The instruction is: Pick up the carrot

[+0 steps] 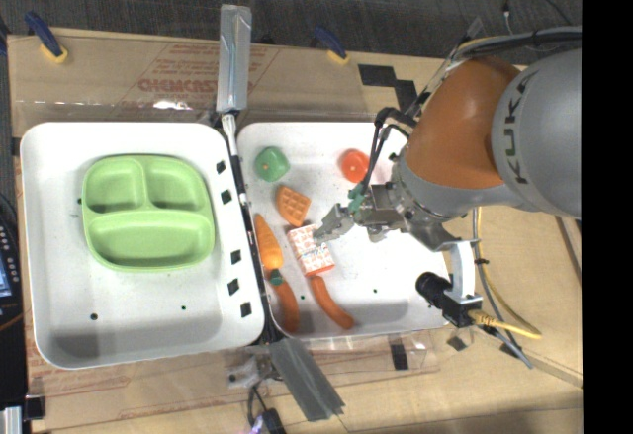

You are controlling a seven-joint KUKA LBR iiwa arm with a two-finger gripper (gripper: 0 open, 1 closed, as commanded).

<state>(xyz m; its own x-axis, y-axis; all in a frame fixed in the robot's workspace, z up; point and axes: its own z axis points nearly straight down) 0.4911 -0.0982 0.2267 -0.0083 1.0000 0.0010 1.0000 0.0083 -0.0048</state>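
**Ana:** Right, where is the carrot (267, 242) lying just now?

**Ben:** It is lying in the right-hand bin (396, 308), hard against the wall that divides the two bins, its length running along that wall. A green bit, perhaps its top, is showing at its near end. Going by the carrot: the waffle-like orange piece (292, 204) is sitting just beside it on the far side, the small red-and-white packet (310, 249) is lying just beside it toward the arm, and a sausage-shaped piece (329, 303) is lying near its lower end.

**Ana:** And the gripper (331, 224)?

**Ben:** It is hanging over the packet, a little away from the carrot, on the arm's side of it. I am not seeing anything carried in it. Whether it is spread or closed, I cannot tell; the wrist is hiding too much.

**Ana:** So which step are we in?

**Ben:** I am judging it as the approach. The carrot is resting on the bin floor, not lifted, so the grasp is not yet made.

**Ana:** What is the next move asking for?

**Ben:** Shifting toward the dividing wall until the tool is standing over the carrot's middle, turning to span its narrow width, then descending. The wall is crowding one side, so I am expecting little room there, and the packet may be getting in the way on the other side.
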